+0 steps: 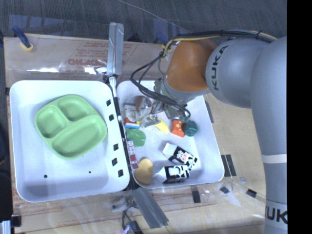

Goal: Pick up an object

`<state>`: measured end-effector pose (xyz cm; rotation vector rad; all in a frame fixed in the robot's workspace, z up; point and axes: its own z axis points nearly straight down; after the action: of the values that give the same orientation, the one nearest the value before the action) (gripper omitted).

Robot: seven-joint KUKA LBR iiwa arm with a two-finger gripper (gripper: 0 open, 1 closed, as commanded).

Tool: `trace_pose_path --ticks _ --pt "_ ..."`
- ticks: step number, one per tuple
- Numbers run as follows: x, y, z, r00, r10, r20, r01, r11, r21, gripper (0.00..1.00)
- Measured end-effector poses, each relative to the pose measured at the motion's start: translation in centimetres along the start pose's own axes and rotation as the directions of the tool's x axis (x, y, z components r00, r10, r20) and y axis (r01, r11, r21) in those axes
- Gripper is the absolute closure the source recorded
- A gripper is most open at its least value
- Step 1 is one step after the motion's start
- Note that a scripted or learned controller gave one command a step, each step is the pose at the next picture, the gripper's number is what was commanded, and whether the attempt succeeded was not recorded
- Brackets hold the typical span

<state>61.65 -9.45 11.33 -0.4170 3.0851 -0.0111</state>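
The right bin [207, 145] holds several small objects. Among them are a yellow wedge [162, 126], an orange piece [177, 128], a teal lump [190, 128], a green leaf-like piece [138, 137] and a tan round piece [144, 170]. Two black-and-white cow-patterned pieces [184, 157] [176, 172] lie at the front beside a small white block [168, 148]. My gripper [152, 112] is low over the back left of this bin, under the orange wrist band [187, 67], just above the clutter near the yellow wedge. The wrist hides much of it.
The left bin [29, 174] holds a green divided plate [71, 126]. A red, white and blue item [130, 121] lies against the divider between the bins. Black cables [146, 69] loop off the wrist over the right bin's back edge.
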Motion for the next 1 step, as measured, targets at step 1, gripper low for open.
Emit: trace_pose_path --ticks 1 --pt "-3.25 1.61 -10.95 0.992 0.127 -0.020 -0.128 0.992 -0.006 1.00"
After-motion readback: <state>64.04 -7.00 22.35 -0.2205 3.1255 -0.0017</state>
